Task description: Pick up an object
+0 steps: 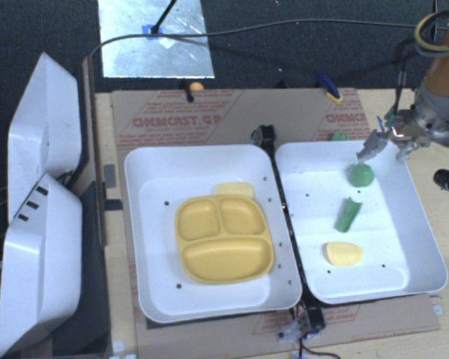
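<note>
Over the far right corner of the right bin (418, 225) hangs the pincer (388, 145), its two fingers spread wide with nothing between them. One fingertip (364, 153) points down toward the bin floor just above a small round green object (362, 175); the other finger sits nearer the bin's far rim. Nothing is lifted, so by my reading the pick is not yet done: the arm is in place above a likely target, and the descent, the closing and the lift are all left.

That green object is the nearest thing to the pincer, lying in the far part of the right bin. It looks like a small ball or rounded lump, dull green, resting flat on the white floor. Whether the fingertip touches it I cannot tell from this angle.

Further toward the near side lies a green elongated piece (347, 214), tilted and apart from the round one. Nearer still is a pale yellow wedge (342, 253), rounded on one side.

Across the divide, the left bin (149, 239) holds a yellow compartment tray (224, 239) with three sections, and a pale yellow flat piece (234, 189) touches its far edge. Both bins rest on a cardboard sheet (176, 114) laid on the counter.
</note>
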`<action>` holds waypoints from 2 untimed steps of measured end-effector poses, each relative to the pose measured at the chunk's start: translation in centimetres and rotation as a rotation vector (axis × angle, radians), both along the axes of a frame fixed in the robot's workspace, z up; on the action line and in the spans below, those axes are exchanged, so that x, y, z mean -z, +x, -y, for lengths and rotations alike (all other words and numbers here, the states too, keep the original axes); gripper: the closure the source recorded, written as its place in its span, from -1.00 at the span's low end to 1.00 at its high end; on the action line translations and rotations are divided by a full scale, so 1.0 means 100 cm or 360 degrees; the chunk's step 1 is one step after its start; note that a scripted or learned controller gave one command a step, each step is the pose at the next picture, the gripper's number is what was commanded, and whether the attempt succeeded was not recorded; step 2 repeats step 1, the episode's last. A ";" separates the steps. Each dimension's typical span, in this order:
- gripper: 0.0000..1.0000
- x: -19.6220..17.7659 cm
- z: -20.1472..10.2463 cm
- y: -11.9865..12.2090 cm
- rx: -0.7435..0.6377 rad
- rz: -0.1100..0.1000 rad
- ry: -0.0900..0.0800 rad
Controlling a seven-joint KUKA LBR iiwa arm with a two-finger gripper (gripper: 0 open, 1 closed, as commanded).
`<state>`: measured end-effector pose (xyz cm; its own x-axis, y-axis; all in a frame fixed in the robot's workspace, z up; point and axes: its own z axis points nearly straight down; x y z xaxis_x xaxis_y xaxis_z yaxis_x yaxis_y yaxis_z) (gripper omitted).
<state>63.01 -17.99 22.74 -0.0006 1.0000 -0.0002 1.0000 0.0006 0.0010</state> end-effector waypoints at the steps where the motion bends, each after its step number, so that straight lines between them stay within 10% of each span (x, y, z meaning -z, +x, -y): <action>1: -1.00 -0.046 -0.025 0.033 -0.0004 0.0006 -0.0001; 2: -1.00 -0.046 -0.025 0.033 -0.0004 0.0006 -0.0001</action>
